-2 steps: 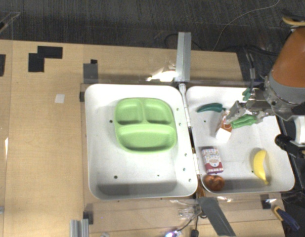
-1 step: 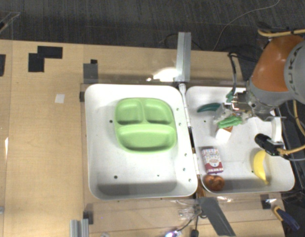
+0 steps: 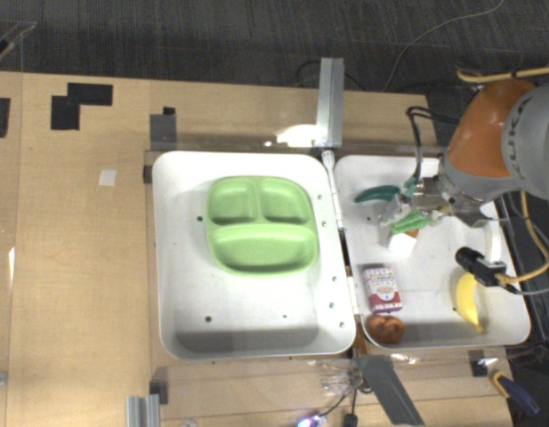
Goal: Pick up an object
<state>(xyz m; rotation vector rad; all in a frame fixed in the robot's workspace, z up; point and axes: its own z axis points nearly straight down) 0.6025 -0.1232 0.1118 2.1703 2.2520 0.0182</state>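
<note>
The gripper [image 3: 407,210] is low in the right bin [image 3: 434,323], over a green thing [image 3: 407,223] lying slanted. I cannot tell what that thing is, or if the gripper holds it.

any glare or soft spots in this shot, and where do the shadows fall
Camera view: bright glare on the bench just above the left bin, near the metal post; a soft shadow along that bin's near inner wall; the gripper area is slightly blurred; the green tray is evenly lit.

Tray [image 3: 261,224] in left bin [image 3: 181,265]
</note>
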